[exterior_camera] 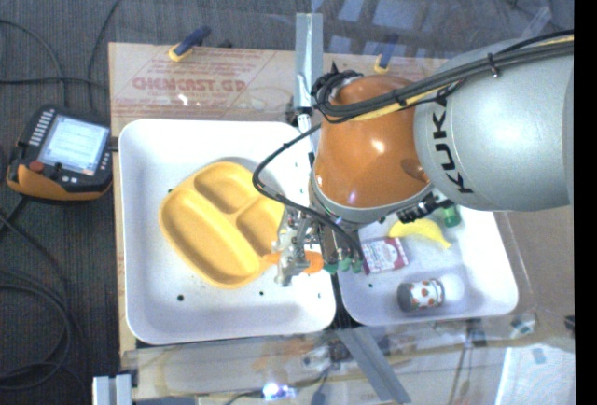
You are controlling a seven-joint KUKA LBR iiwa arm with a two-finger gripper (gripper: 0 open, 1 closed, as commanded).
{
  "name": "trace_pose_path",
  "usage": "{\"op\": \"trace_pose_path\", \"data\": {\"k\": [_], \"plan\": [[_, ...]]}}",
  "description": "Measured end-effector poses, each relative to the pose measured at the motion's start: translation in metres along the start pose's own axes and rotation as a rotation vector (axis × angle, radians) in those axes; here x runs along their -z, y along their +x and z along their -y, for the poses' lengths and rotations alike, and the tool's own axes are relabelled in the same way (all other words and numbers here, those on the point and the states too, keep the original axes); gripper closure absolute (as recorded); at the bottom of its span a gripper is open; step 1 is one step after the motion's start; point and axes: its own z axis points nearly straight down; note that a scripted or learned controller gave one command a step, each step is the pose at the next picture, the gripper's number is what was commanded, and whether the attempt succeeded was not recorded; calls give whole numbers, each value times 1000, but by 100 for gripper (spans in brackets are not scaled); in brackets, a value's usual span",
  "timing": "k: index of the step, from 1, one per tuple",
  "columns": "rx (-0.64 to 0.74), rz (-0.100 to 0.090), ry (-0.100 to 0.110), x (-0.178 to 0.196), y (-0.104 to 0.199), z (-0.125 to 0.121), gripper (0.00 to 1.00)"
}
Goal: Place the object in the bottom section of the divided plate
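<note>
A yellow plate (222, 222) lies in the left bin (140, 300). The plate has three parts. It sits a bit turned, near the middle of that bin.

The big grey and orange arm (438, 142) comes in from 3 o'clock and covers much of the top of the right bin (494, 296). Its gripper (297, 256) hangs at the plate's 4 o'clock edge, close to the wall where the two bins meet.

A small orange thing (312, 261) shows right by the gripper tip. It looks like it is between the fingers, so the jaws seem to be pinching it, but the tip is small and blurry. The orange thing is just off the plate's edge at 4 o'clock, over the white floor of the left bin. It is not in any part of the plate.

In the right bin, a red and white packet (384, 255) lies just at 3 o'clock of the gripper. A yellow banana (422, 231) lies at 1 o'clock of the packet, partly under the arm. A small green thing (451, 216) is beside the banana at 2 o'clock. A can (422, 294) lies on its side at 5 o'clock of the packet.

A black and orange hand controller (63, 154) with a lit screen rests on the floor at 9 o'clock of the left bin. Two clamps, one (188, 42) blue and yellow, sit on the board at 12 o'clock of the bins.
</note>
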Motion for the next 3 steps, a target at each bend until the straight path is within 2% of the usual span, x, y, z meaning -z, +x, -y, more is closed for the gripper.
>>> {"op": "trace_pose_path", "data": {"k": [1,2,3], "plan": [[258,3,-1,17,-55,-65,100],[258,3,-2,17,-55,-65,0],[649,12,-4,-99,-102,-76,0]]}}
